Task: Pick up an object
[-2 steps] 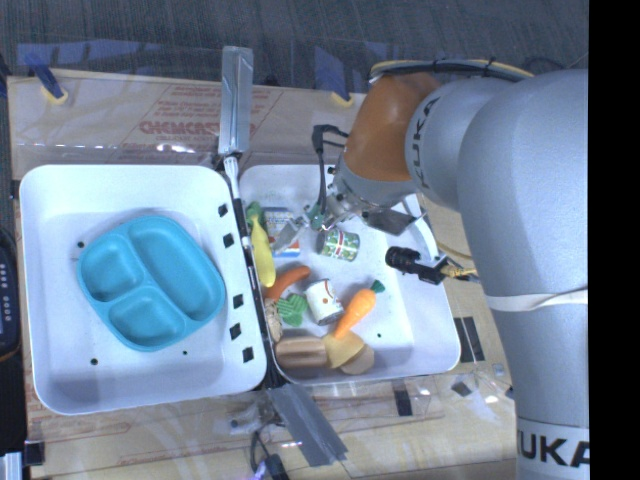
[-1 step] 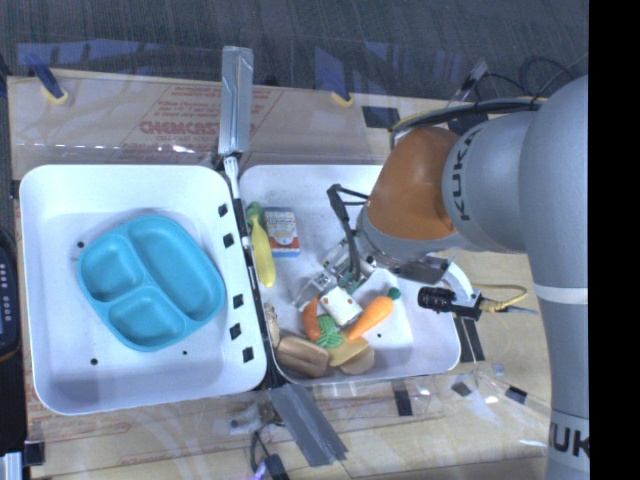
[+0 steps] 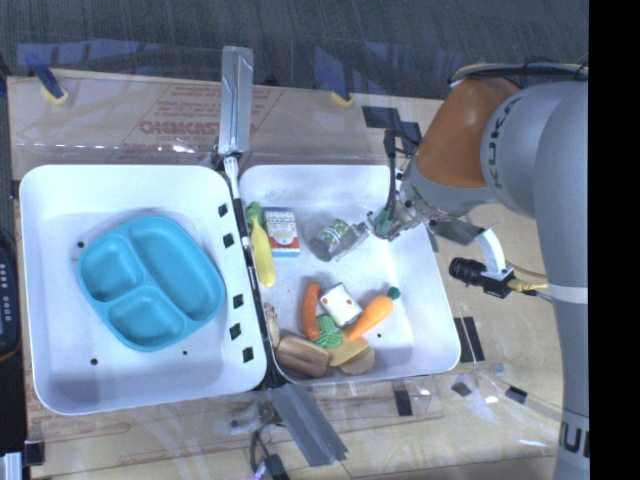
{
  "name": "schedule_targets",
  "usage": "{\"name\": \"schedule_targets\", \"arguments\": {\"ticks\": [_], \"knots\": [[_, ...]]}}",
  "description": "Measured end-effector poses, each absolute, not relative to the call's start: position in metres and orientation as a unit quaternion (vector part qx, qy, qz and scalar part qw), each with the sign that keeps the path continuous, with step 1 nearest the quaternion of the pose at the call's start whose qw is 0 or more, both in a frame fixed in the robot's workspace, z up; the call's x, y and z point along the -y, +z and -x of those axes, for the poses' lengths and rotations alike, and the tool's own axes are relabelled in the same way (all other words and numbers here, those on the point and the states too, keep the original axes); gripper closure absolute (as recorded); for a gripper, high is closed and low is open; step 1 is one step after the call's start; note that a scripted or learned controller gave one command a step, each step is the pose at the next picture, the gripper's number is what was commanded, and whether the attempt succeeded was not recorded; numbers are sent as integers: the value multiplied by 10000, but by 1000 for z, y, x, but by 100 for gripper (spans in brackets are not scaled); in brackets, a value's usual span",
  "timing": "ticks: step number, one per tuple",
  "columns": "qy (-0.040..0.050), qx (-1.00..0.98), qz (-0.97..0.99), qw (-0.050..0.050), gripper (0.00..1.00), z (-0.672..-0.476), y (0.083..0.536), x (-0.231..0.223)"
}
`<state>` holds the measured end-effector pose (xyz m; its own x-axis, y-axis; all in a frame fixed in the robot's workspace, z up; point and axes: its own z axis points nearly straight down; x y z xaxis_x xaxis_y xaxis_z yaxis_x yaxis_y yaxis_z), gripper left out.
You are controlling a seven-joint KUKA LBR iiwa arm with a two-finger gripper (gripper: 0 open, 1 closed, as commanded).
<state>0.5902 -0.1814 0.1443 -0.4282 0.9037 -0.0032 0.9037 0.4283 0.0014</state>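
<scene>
Arm (image 3: 545, 158): thick grey rounded links, glossy orange band (image 3: 458, 138) above wrist. Dark lettering on the grey shell. Black cable (image 3: 515, 68) loops over the top. Small gripper (image 3: 385, 223), grey metal.

A light blue plastic divided plate (image 3: 150, 280) lies in the left shallow white bin (image 3: 50, 368) on the wooden counter (image 3: 130, 108).
</scene>
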Motion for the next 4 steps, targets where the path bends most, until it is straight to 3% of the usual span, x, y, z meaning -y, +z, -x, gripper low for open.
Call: {"name": "schedule_targets", "arguments": {"ticks": [1,2,3,4], "knots": [[2,-9149,-4036,30,0,-585,225,168],[-6,-9142,-4053,-35,0,-523,148,148],[-4,-9064,-4224,-16,0,-642,100,154],[-9,-8333,-5528,-8,0,-645,113,191]]}}
